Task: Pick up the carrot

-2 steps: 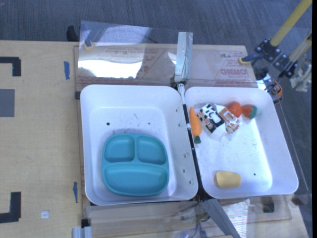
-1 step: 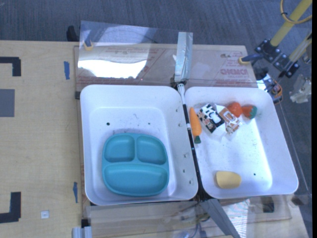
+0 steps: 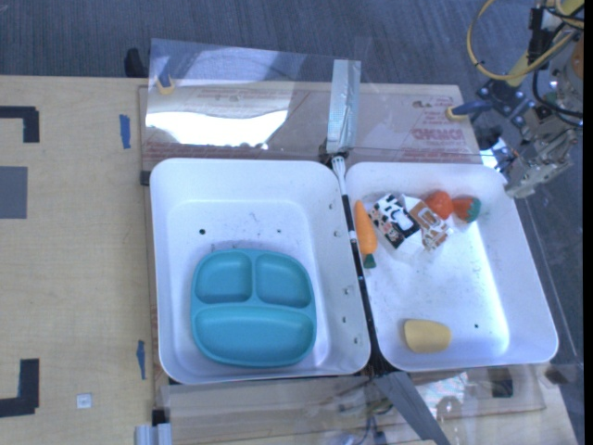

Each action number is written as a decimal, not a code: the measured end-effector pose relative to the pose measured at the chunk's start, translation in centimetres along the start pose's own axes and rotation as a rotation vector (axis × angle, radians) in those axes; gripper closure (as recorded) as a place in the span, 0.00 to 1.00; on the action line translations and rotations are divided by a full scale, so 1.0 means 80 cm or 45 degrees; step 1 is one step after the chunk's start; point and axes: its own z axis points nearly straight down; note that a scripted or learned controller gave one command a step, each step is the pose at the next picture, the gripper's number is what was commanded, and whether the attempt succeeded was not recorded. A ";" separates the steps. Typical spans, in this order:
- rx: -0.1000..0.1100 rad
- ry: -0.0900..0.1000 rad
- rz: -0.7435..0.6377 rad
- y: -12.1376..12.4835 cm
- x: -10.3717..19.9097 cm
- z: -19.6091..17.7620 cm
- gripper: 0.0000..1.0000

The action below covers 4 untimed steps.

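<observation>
The carrot (image 3: 365, 229) is a slim orange stick with a green tip. It lies along the left wall of the right bin (image 3: 535, 290), pointing roughly front to back. My gripper (image 3: 531, 171) hangs off the bin's far right corner, just outside the rim. It is well to the right of the carrot and apart from it.
Near the carrot lie a black-and-white item (image 3: 394, 219), a small carton (image 3: 432, 227) and an orange-red toy with a green end (image 3: 450, 205). A yellow block (image 3: 425, 335) sits at the front. The left bin (image 3: 159, 248) holds a teal divided plate (image 3: 252, 306). Yellow cables (image 3: 505, 26) loop above the arm.
</observation>
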 end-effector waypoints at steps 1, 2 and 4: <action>0.016 0.012 -0.591 -0.018 -0.005 -0.088 1.00; -0.007 -0.005 -0.631 0.014 -0.015 0.184 1.00; 0.003 0.007 -0.831 0.078 -0.014 -0.004 1.00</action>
